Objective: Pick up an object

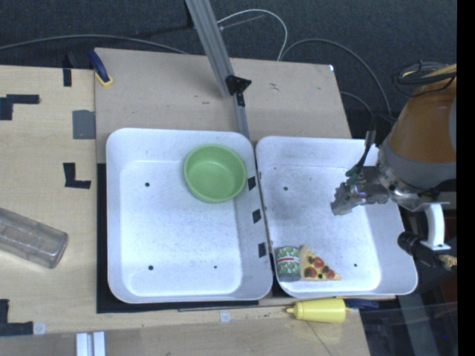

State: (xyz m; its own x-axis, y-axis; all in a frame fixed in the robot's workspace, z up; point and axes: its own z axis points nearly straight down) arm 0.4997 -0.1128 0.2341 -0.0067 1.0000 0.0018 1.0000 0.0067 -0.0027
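Dark carpet surrounds a tan bench (171, 87) carrying two shallow white bins side by side. Candidates for picking lie in both bins. Nearest the gripper (343, 200) are a small can (288, 263) and a pizza slice toy (318, 267), touching each other in the front corner of the right bin (312, 154), below and left of the fingertips and well apart from them. A green bowl (215, 173) sits upright at the back of the left bin (133, 213), far left of the fingers, close to the wall between the bins. The gripper hangs over the right side of the right bin, nothing between its fingers; whether they are spread or pressed together I cannot tell. A yellow bottle (320, 310) lies on the bench just outside the right bin's front rim, below the fingers. A clear tube (30, 237) lies far left, beyond the left bin.
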